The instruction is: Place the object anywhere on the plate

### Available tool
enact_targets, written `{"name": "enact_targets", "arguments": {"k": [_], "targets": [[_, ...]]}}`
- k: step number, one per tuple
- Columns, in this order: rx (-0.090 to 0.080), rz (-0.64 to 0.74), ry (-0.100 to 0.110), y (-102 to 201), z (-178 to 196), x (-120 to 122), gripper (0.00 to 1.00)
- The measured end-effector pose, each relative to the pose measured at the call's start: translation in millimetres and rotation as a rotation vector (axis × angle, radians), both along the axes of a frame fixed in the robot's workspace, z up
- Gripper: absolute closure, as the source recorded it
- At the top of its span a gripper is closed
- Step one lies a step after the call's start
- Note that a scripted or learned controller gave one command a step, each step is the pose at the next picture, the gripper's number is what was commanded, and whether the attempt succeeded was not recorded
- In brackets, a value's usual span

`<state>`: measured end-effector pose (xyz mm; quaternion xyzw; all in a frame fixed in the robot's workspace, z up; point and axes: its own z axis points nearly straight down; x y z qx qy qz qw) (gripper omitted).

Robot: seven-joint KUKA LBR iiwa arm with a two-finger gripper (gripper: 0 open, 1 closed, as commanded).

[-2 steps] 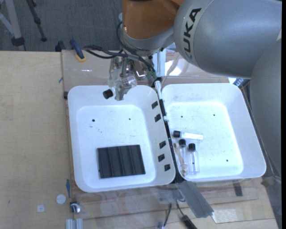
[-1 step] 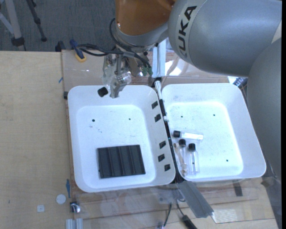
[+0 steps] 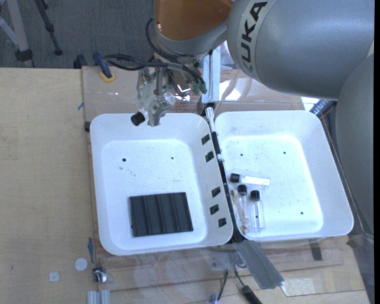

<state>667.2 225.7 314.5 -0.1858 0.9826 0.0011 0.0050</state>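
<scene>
We see the claw [image 3: 153, 114] hanging over the far rim of the left bin [image 3: 101, 178], well beyond the black ridged plate [image 3: 161, 214] that lies flat on that bin's floor toward its near side. A small vial with a black cap [image 3: 139, 118] shows at the claw's tip, seemingly between its fingers, though the tangle of metal and cable there makes the grip hard to read. We take it as held, with the fingers drawn narrow around it. The vial hangs above the bin's far rim, well apart from the plate.

The grey arm [image 3: 297, 41] with its orange band [image 3: 190, 18] fills the upper part of the view and reaches across beyond the plate, above both bins.

To the right of the plate, across the divider, the right bin [image 3: 332, 178] holds three more clear vials with black caps: one [image 3: 249, 179] lies crosswise, and two [image 3: 242, 205] [image 3: 256, 209] lie lengthwise just beside each other, nearer to us than the crosswise one. All three sit close to the inner wall of their bin.

Along the seam between the bins, just right of the plate, runs a row of small black clips [image 3: 212, 175].

The wooden tabletop [image 3: 41, 178] spreads out to the left of the plate, and a few small round bits [image 3: 80, 264] rest on it near the left bin's front corner.
</scene>
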Motion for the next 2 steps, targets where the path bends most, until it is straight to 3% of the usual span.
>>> {"name": "enact_targets", "arguments": {"k": [1,2], "targets": [[-0.004,0.09,0.009,-34,-22,0,1.0],[-0.002,0.166,0.005,-17,-27,0,1.0]]}}
